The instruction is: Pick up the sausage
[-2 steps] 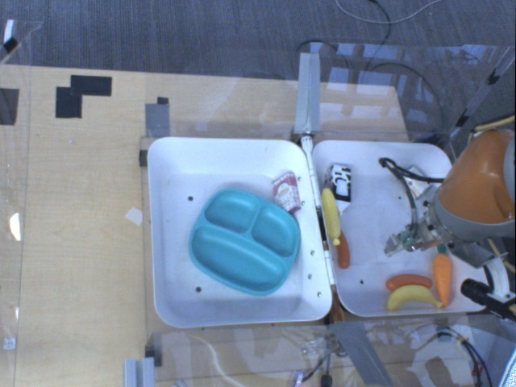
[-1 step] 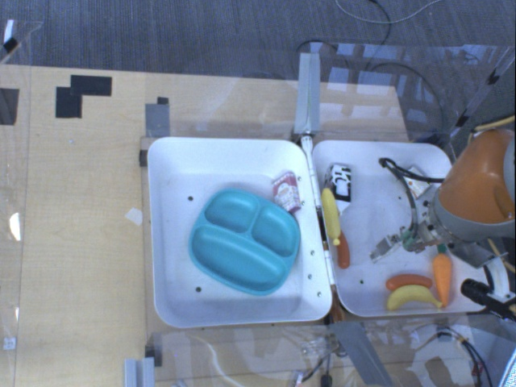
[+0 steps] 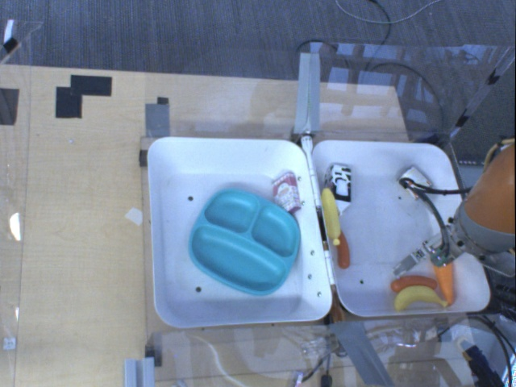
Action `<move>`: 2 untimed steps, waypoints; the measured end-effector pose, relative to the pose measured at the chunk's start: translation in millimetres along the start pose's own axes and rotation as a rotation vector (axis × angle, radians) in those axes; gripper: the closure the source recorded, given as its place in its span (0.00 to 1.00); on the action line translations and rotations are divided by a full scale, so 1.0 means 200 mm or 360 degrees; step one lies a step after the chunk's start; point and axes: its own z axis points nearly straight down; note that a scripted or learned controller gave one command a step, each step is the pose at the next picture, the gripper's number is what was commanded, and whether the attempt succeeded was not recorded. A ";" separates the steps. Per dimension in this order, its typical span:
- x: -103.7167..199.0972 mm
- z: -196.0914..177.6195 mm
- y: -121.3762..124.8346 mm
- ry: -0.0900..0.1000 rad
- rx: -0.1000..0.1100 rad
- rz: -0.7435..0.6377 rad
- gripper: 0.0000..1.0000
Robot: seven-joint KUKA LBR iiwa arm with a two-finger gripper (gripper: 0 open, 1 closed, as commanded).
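The sausage (image 3: 413,283) is a short reddish-orange link lying near the front edge of the right bin (image 3: 379,224). A yellow banana (image 3: 419,298) lies just in front of it and an orange carrot (image 3: 445,284) just to its right. My gripper (image 3: 419,258) hangs a little above and behind the sausage, at the end of the grey arm with the orange band (image 3: 492,204) reaching in from the right. Nothing shows in its grasp.
A long yellow piece with an orange tip (image 3: 333,224) lies along the right bin's left wall, and a black-and-white object (image 3: 341,181) sits behind it. The left bin (image 3: 169,216) holds a blue divided plate (image 3: 244,240) and a small red packet (image 3: 286,190). Black cables (image 3: 427,200) trail to the wrist.
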 end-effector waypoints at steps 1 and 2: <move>-0.26 0.02 0.74 0.0002 0.0003 0.0026 0.00; -0.24 0.00 0.30 -0.0002 0.0005 -0.0151 0.00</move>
